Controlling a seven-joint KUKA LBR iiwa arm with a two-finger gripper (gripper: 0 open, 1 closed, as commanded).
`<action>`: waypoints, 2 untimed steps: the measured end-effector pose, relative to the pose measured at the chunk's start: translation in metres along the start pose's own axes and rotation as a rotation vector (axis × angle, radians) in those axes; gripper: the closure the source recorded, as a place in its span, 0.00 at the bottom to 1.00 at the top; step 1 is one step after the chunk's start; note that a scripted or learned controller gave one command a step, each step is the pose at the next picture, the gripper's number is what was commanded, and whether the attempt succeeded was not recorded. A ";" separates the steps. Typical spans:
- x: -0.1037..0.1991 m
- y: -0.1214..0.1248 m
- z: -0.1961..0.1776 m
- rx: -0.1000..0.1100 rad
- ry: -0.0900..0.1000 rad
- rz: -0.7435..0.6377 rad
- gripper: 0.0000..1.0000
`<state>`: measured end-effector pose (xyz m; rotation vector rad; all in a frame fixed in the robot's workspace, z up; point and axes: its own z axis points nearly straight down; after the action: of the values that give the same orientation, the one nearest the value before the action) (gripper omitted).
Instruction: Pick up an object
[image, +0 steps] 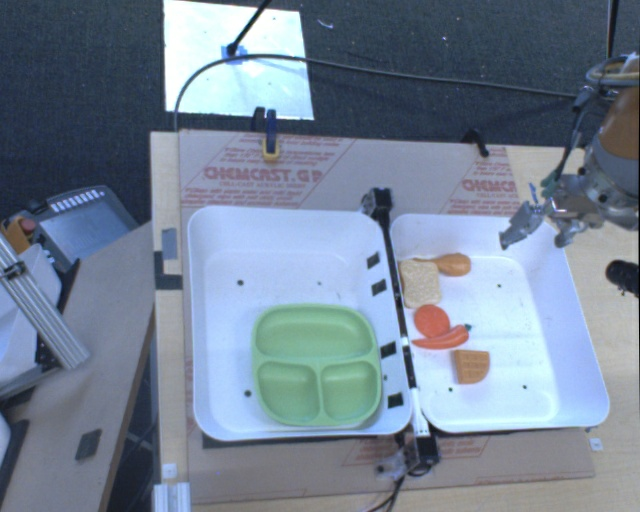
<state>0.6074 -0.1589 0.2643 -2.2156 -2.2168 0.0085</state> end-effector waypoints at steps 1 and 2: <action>0.000 0.002 -0.007 -0.011 -0.002 -0.002 0.00; 0.004 -0.005 0.052 -0.007 -0.001 -0.001 0.00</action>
<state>0.6021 -0.1549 0.2122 -2.2188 -2.2212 0.0019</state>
